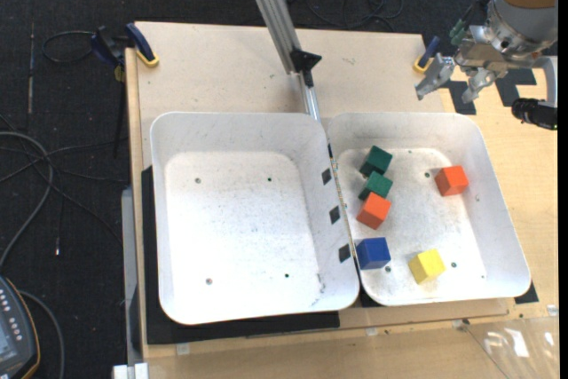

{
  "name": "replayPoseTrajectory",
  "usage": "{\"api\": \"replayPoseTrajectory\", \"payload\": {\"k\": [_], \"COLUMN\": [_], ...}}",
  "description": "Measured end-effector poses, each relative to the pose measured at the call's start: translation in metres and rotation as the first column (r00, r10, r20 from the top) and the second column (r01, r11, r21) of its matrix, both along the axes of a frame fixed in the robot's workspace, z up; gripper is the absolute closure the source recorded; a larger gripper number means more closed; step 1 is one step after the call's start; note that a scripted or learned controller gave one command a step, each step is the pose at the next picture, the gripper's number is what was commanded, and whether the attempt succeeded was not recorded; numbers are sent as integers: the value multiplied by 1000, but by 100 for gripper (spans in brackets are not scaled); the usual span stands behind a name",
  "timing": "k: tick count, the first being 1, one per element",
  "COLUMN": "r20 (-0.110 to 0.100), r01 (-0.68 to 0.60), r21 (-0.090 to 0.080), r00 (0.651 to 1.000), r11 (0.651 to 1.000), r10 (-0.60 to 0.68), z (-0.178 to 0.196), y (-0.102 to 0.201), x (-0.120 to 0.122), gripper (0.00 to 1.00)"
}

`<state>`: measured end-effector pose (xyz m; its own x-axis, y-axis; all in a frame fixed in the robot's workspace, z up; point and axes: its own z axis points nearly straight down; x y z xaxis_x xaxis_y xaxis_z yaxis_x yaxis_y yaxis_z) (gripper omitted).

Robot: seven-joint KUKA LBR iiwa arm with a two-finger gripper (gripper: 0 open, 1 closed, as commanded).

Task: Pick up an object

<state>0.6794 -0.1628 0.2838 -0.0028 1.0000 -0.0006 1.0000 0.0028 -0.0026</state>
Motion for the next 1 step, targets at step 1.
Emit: {"api": "replayPoseTrajectory", "payload": {"k": [1], "r20": [-6], "r01": [1], "r21": [2], "r00": [1000], "r11": [1000], "r10": [-1], "z": [-129], "y": [24], "x": [-25], "gripper": [0]}}
